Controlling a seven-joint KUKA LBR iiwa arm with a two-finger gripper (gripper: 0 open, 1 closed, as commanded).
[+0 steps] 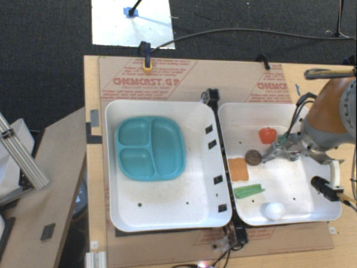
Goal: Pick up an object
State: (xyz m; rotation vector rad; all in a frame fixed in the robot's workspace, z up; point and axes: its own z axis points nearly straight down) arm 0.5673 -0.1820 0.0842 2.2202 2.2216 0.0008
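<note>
At the left of the frame, the shallow white plastic bin (pixel 134 205) lies on the brown cardboard-covered surface (pixel 184 74). Inside it, in its upper left part, rests a teal plastic plate with three compartments (pixel 150 148). A black divider strip (pixel 220 155) runs between this bin and the second white bin (pixel 301 205), which is at the right of the frame.

In the right bin, near its left wall, lies a flat orange rectangular piece (pixel 239 170). Just above it and a little to the right sits a small round brown object (pixel 253 157). Below the orange piece lies a long green object (pixel 249 191), slightly tilted. Lower, near the bottom wall of the bin, rests a white ball (pixel 274 210). In the upper middle of the bin stands a small red object shaped like a tomato (pixel 268 134).

The grey arm with the orange band (pixel 332 116) enters from the right edge. Its claw (pixel 271 151) is low inside the right bin, between the red object and the brown object, and its tip is very near the brown one. I cannot tell if the claw is spread or pressed together, and nothing is clearly seen between it.
</note>
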